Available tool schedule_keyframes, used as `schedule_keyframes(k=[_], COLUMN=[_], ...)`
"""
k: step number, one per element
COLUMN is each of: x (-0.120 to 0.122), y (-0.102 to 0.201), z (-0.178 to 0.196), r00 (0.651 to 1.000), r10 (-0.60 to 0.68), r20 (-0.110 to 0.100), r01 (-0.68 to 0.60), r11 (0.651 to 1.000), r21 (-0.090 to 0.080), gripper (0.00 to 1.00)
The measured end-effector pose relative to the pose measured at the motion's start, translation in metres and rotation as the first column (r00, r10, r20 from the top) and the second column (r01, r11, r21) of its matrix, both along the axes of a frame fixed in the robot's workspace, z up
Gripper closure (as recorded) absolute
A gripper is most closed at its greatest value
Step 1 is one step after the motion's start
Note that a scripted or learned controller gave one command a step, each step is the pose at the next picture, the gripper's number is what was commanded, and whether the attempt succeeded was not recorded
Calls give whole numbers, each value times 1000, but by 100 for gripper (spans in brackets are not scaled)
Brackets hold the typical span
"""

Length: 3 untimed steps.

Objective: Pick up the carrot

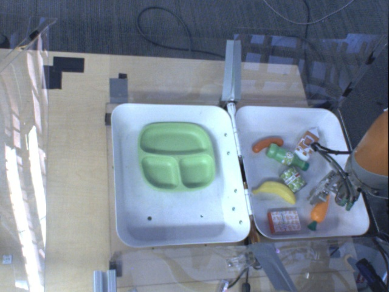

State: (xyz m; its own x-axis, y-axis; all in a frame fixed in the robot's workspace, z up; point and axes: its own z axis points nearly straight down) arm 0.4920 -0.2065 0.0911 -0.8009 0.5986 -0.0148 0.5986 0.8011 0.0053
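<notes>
Camera view: fingers [330,190] hover beside the carrot [317,213] in the right bin [340,121], their spread unclear; closing on it comes next.

green tray [177,155], banana [275,191], sausage [267,143], red box [284,221].

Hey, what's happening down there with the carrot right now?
Gripper low in right bin, just above carrot. Carrot lying on bin floor, not lifted. Banana and red box nearby, left of it.
</notes>
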Motion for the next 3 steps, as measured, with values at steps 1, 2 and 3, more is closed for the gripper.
schedule_keyframes(k=[1,2,3], x=[13,13,0], y=[91,91,33], z=[88,87,5], r00=[992,992,979], r10=[124,124,206], r20=[-4,-4,-2], r01=[-124,-124,-206], r11=[992,992,979], r21=[2,2,-2], gripper=[100,0,0])
